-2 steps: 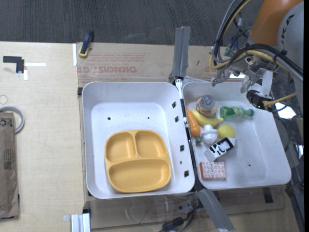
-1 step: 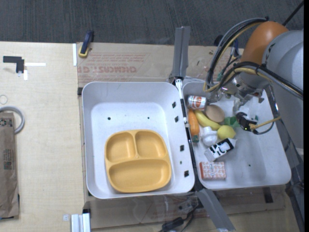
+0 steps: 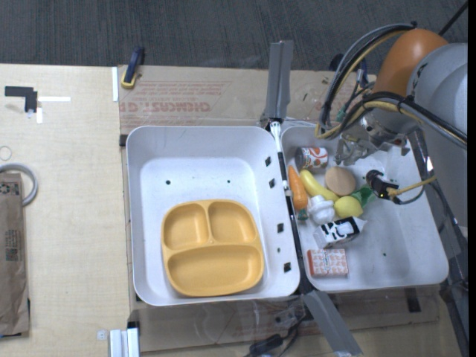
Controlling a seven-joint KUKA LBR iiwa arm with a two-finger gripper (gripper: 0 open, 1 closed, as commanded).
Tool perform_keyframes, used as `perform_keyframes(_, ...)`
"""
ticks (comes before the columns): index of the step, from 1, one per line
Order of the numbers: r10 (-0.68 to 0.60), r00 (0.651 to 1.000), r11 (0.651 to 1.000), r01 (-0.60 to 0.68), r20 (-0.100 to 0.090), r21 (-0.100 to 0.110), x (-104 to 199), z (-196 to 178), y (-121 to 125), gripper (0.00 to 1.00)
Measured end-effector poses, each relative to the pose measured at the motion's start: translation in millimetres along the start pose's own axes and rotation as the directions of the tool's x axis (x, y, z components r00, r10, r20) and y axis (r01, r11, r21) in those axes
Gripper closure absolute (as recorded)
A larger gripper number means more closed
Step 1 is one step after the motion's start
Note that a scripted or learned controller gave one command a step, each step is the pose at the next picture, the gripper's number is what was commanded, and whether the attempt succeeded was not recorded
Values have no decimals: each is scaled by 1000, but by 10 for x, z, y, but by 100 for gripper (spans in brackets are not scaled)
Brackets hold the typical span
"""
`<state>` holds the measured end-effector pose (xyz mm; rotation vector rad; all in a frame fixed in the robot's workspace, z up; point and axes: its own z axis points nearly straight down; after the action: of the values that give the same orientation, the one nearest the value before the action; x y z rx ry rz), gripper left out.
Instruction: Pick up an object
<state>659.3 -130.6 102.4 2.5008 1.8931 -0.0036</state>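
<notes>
My gripper (image 3: 348,152) hangs over the back of the right bin (image 3: 405,262), just above a tan round object (image 3: 341,181) and beside a small can (image 3: 314,157). Clustered below it are an orange carrot (image 3: 298,188), a yellow banana (image 3: 318,187), a lemon (image 3: 348,206), a green item (image 3: 364,195), a white bottle (image 3: 321,211), a black-and-white carton (image 3: 341,230) and a red patterned box (image 3: 328,262). Nothing is visibly held.
The left bin (image 3: 149,199) holds a yellow divided plate (image 3: 212,248). The arm (image 3: 428,73) with its hoses covers the right bin's back right corner. A brown paper bag (image 3: 11,251) lies at the bench's left edge.
</notes>
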Motion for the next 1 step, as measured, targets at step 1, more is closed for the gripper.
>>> perform_keyframes(1,260,966,966,-260,-2,3,-541,102,147,100)
